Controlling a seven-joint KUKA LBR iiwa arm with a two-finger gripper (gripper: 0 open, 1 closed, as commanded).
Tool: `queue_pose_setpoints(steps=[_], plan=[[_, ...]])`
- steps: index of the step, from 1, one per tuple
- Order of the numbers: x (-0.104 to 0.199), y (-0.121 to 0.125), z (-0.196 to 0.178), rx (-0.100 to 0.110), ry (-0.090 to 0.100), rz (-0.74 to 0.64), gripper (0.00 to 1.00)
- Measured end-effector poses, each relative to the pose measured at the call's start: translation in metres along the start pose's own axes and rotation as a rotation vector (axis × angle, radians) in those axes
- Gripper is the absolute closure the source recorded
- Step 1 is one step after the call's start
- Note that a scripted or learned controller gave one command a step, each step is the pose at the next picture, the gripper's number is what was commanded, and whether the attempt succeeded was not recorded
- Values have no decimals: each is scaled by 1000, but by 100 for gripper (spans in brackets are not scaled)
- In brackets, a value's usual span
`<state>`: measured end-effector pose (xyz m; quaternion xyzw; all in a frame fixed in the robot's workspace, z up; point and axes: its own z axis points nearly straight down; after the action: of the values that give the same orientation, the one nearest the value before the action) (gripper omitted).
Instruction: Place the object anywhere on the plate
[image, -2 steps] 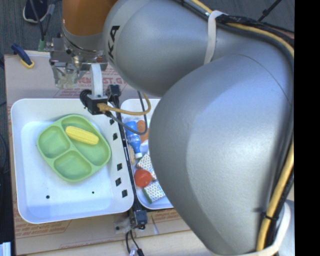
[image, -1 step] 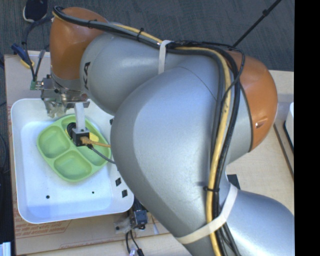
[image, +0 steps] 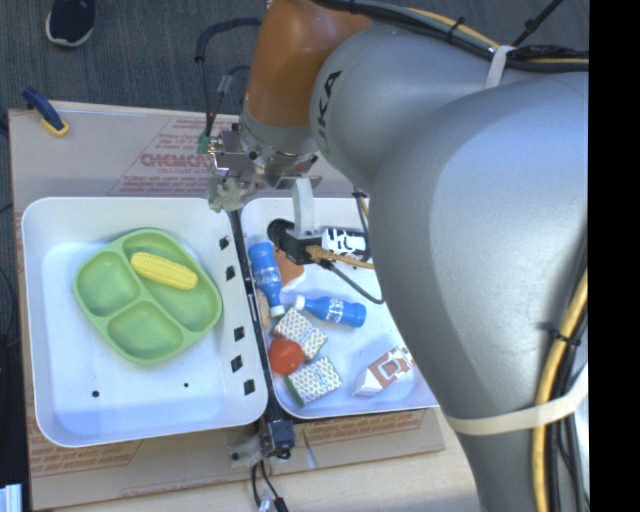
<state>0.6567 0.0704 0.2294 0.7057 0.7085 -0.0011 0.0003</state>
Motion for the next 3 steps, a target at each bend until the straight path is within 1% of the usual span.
queue_pose_setpoints(steps=[1, 2, 3], plan=[[88, -1, 46, 5, 1, -4, 100], [99, -71, -4, 2, 2, -5, 100], [28, -3, 0, 0, 0, 0, 100]])
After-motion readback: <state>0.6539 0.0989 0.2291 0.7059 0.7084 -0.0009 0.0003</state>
